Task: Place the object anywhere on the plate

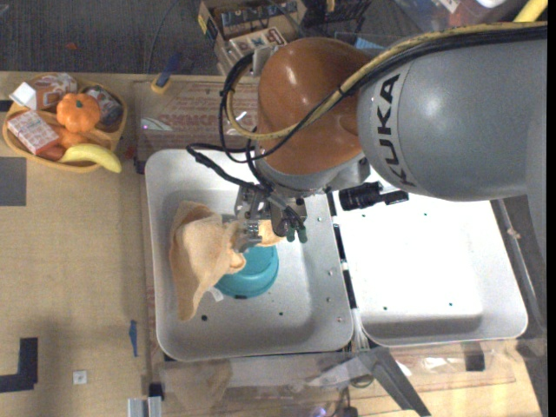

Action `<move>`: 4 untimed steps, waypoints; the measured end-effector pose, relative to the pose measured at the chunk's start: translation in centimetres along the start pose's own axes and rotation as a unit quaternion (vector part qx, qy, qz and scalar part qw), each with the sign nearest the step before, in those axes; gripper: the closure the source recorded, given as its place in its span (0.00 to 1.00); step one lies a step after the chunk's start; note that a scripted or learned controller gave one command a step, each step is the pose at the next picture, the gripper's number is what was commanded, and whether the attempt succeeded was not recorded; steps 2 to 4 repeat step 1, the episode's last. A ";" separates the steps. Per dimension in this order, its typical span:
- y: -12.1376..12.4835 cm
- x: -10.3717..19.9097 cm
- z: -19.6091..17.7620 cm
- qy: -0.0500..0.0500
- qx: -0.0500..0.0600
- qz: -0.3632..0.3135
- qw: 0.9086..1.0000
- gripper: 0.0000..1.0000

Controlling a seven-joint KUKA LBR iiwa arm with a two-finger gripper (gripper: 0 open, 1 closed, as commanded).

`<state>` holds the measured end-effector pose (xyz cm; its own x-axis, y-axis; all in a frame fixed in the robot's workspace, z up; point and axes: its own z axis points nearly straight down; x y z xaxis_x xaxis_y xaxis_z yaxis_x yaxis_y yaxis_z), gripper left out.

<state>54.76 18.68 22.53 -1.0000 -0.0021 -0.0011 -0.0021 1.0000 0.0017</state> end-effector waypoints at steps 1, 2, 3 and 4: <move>0.0 0.0 0.0 0.000 0.000 0.000 1.000 0.00; 0.0 0.0 0.0 0.000 0.000 0.000 1.000 0.00; 0.0 0.0 0.0 0.000 0.000 0.000 1.000 0.00; 0.0 0.0 0.0 0.000 0.000 0.000 1.000 0.00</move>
